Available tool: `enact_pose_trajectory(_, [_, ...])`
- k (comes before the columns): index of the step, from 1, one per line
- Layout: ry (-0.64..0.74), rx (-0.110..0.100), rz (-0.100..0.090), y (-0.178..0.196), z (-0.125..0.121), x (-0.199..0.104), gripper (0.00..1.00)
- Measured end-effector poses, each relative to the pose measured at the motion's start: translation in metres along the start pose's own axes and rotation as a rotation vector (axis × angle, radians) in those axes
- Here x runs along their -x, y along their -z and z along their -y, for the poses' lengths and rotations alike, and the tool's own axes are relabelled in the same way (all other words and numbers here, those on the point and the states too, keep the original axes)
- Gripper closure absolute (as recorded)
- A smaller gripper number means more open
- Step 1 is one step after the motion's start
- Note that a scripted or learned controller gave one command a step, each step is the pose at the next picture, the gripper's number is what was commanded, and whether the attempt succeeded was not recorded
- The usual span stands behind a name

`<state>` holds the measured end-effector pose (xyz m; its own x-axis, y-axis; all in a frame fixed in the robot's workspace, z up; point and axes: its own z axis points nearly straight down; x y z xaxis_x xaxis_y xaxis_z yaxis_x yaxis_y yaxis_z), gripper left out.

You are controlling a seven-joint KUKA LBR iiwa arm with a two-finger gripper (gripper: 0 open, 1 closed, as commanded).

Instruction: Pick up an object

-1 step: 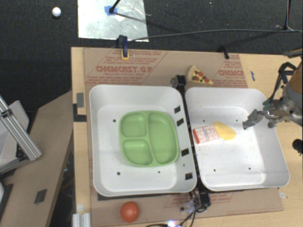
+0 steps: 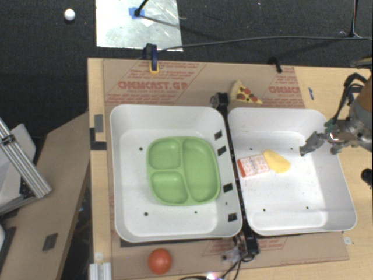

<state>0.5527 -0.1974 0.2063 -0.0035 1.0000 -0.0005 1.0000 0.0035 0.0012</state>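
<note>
In the right bin (image 2: 326, 214) a yellow rounded piece (image 2: 277, 161) lies next to a red and white packet (image 2: 253, 166); the two touch near the bin's left middle. My gripper (image 2: 319, 150) hangs over the bin's right side, to the right of the yellow piece and slightly higher in the view. It is open, with nothing between its spread fingers. A green divided plate (image 2: 183, 170) sits in the middle of the left bin (image 2: 128, 156).
A toy pizza slice (image 2: 246, 93) lies on the bench behind the bins. A red-orange ball (image 2: 159, 261) rests on the bench in front of the left bin. Black clips line the seam between the bins. A blue clamp (image 2: 151, 56) holds the bench's far edge.
</note>
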Motion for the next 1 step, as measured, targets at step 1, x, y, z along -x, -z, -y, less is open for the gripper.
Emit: enact_pose_trajectory(1, [-0.002, -0.001, 0.0, -0.045, -0.005, 0.0066, 0.0])
